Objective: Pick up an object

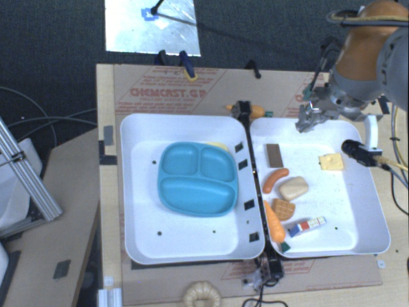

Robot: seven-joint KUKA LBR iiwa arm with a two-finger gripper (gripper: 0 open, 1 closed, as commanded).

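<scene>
My gripper [308, 120] hangs over the far edge of the right bin [367, 232], near its back left corner, with nothing seen in it. Below it in that bin lie a brown bar [273, 155], a yellow cheese slice [331, 162], a red sausage [275, 179], a pale bread roll [293, 188], a brown waffle piece [284, 208], an orange carrot [274, 224] and a small white tube [307, 226]. The brown bar is the nearest item, a short way in front of and left of the gripper.
The left bin [137, 235] holds a blue divided tray [196, 178]. A black part with a white bracket [359, 149] juts over the right bin's right rim. A small orange item [255, 112] lies behind the divider between the bins.
</scene>
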